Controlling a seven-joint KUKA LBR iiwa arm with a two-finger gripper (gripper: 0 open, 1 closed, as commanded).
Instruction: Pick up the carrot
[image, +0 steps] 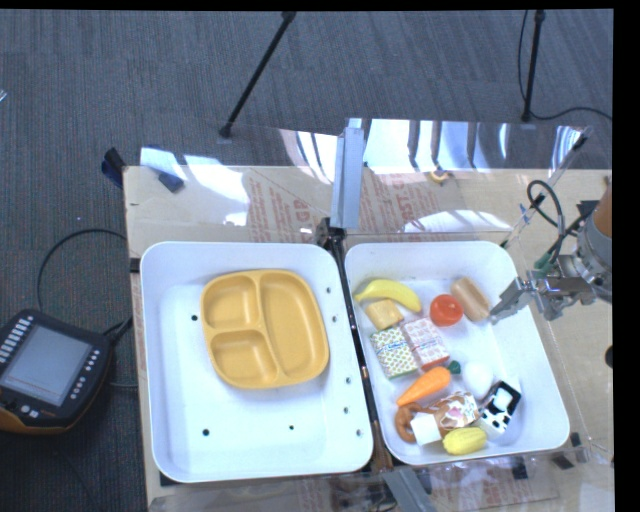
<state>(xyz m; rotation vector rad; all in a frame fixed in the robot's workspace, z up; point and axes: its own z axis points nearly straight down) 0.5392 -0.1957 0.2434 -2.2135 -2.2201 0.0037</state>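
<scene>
On the left I see a white bin (180, 440) with a yellow plate (265, 327) in it. The plate has three parts.

Next to it is the right bin (545, 390), and it is full of toy food. A yellow banana (389, 292) lies near the top left. Below it sit a small tan block (384, 314) and two checkered boxes (410, 348) side by side. A red tomato (446, 310) and a hot dog bun (470, 298) are to the right of the banana.

The carrot (425, 385) lies lower down, near the middle of this bin. It is orange and tilted, with its thin end pointing down and left. It sits just under the checkered boxes. A pretzel (404, 424) and a lemon (464, 440) are below it.

The gripper (510, 303) hangs over the right edge of this bin, well apart from the carrot. I cannot tell if it is open or closed. There is nothing in it that I can see.
</scene>
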